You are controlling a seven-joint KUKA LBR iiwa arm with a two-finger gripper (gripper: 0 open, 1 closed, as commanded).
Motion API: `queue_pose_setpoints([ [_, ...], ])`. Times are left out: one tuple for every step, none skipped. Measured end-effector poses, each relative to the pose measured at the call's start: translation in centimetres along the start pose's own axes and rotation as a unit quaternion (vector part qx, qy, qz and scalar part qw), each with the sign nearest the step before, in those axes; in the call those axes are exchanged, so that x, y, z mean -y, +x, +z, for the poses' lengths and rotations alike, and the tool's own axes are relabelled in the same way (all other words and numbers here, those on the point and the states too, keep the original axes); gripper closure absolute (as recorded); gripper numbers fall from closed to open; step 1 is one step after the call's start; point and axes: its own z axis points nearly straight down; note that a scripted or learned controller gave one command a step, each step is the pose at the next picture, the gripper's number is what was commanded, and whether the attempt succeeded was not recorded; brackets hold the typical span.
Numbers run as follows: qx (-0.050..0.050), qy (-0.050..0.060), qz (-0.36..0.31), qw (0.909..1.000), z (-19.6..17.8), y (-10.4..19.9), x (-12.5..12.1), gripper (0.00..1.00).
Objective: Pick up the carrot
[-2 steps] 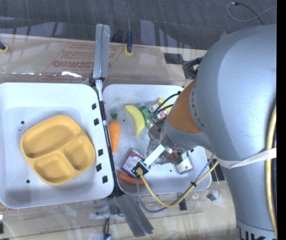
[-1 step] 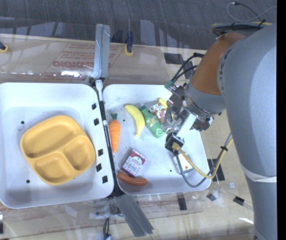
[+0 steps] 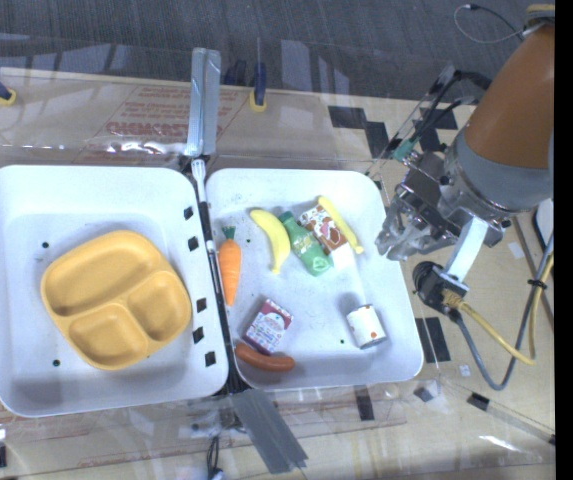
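Note:
The carrot [image 3: 229, 271] is orange with a small green top. It lies lengthwise against the left wall of the right bin [image 3: 402, 340], green end pointing to the far side. My gripper [image 3: 403, 236] hangs above the right rim of that bin, well to the right of the carrot and apart from it. Nothing is held in it that I can see.
In the right bin lie a banana [image 3: 271, 236], a green bottle [image 3: 309, 251], a red-and-yellow snack pack [image 3: 330, 230], a red packet [image 3: 268, 325], a sausage [image 3: 264, 360] and a small white can [image 3: 366, 326]. A yellow divided plate [image 3: 116, 296] sits in the left bin [image 3: 6, 218].

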Motion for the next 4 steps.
queue_pose_setpoints([
  [0.0, 0.0, 0.169, 0.9855, -6.5, 3.6, 2.9, 1.0],
  [0.001, 0.0, 0.141, 0.9899, -7.4, 9.7, 7.3, 1.0],
  [0.002, 0.0, 0.196, 0.9806, 1.4, 12.7, 10.3, 1.0],
  [0.0, 0.0, 0.148, 0.989, -6.2, 6.8, 5.6, 1.0],
])
